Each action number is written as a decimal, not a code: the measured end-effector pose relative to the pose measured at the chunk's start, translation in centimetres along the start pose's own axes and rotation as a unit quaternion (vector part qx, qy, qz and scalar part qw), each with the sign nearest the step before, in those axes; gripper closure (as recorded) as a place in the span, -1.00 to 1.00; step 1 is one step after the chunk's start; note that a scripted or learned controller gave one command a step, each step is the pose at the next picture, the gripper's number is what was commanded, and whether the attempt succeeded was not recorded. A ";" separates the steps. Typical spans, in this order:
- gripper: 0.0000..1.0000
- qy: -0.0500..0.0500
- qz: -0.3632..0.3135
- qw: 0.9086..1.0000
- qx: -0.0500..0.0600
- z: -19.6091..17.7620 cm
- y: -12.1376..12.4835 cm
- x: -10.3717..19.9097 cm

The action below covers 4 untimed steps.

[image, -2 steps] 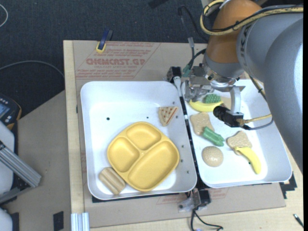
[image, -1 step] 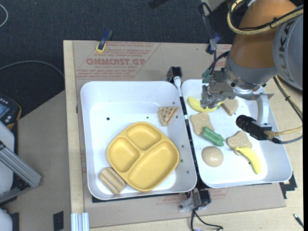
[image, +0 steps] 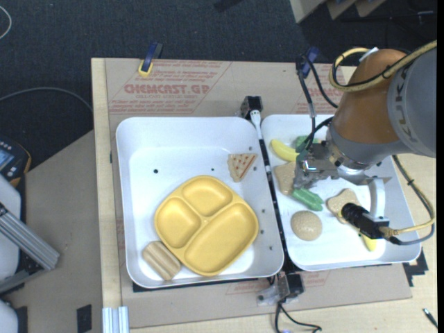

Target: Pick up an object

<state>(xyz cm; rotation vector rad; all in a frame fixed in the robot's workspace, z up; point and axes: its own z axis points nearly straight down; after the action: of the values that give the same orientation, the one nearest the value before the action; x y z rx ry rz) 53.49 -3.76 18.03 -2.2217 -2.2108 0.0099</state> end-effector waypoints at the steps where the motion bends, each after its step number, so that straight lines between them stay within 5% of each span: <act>1: 1.00 0.000 -0.002 1.000 -0.006 -1.5 0.3 0.2; 4: 1.00 -0.001 -0.002 1.000 -0.010 -4.5 0.5 0.3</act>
<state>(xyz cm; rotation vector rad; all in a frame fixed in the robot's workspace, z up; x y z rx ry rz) 54.00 -3.52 22.54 -2.2285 -2.2258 -0.0089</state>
